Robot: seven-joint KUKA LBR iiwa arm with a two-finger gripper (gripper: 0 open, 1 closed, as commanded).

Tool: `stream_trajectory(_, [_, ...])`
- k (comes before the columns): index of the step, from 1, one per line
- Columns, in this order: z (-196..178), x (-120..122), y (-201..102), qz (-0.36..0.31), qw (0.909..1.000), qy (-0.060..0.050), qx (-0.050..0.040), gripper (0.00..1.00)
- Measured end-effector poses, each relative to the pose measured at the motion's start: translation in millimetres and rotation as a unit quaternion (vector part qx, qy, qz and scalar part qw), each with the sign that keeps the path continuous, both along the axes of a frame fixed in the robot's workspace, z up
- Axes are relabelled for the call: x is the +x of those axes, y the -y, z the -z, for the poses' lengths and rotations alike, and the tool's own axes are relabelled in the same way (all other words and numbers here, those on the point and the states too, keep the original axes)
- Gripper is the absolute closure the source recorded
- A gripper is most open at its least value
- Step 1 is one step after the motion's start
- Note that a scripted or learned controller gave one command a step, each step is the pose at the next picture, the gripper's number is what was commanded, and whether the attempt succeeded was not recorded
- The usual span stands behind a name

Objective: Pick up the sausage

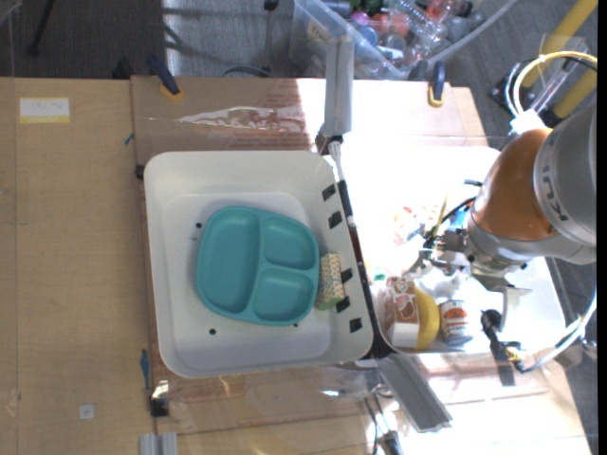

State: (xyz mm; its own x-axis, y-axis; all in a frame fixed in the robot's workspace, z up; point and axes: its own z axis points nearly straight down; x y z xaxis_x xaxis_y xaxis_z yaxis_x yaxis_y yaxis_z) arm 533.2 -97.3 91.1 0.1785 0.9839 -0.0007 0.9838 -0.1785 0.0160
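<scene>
A brown-red and white piece (399, 303), possibly the sausage, lies at the near left of the right bin (417, 164). It touches a yellow banana-like piece (430, 322). My gripper (444, 259) hangs over the right bin, just above and to the right of that piece, below the orange wrist band (507, 202). Glare washes out this bin, so I cannot see whether anything is in the gripper.
A small red and white can (456, 322) stands right of the yellow piece. The left bin (175, 254) holds a teal divided plate (256, 264) with a corn cob (330, 279) at its right edge. A clear tub of clutter (398, 12) sits beyond the bench.
</scene>
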Motion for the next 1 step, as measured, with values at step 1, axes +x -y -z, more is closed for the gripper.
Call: stream_trajectory(1, [1.5,104.3,0.6,0.021,0.9997,-0.011,0.0022,0.0])
